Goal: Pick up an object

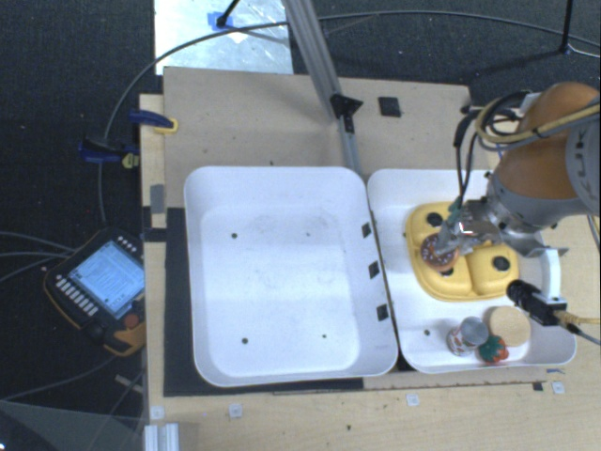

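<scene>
Gripper [449,242] sits low on the yellow toy [457,256], grip unreadable; it looks light, rigid, slick plastic, best pinched across an edge.

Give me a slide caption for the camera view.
Arm's hand lowered over a yellow toy in the right bin.

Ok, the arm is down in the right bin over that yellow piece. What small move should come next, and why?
Probably a short straight lift, to test for a catch. The gripper sits low on the yellow object in the right bin, apparently in contact, but its grip is hidden from this angle. If the yellow object stays put, retry there or shift toward the small cluster of items near the front edge.
</scene>
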Tool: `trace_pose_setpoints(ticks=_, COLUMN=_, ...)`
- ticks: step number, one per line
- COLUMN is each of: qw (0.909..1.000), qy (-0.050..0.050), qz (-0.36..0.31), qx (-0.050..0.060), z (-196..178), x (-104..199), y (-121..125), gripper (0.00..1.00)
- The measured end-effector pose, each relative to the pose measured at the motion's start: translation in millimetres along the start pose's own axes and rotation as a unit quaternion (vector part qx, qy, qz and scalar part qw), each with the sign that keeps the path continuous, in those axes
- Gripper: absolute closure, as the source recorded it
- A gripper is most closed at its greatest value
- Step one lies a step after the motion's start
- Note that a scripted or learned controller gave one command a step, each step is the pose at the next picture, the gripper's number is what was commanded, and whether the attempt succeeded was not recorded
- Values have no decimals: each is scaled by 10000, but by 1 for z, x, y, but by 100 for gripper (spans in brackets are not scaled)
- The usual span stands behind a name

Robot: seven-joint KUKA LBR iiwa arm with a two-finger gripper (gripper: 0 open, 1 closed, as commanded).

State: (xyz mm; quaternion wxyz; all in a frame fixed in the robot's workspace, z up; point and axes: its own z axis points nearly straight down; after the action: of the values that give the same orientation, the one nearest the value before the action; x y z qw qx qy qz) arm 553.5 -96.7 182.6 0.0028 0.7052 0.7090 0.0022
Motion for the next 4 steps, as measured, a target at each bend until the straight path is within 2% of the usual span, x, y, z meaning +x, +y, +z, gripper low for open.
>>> trace_pose_setpoints(ticks=1, qw=10000, qy=1, qz=3, qx=3, z=-44, x=3, y=5, gripper=100)
trace_pose_setpoints(ticks=2, qw=10000, qy=-2, qz=2, qx=-6, z=-109, x=4, y=6, gripper=100)
trace_pose_setpoints(ticks=4, qw=10000, qy=13, qz=-23, qx=25, z=-96, x=112, y=8, gripper=100)
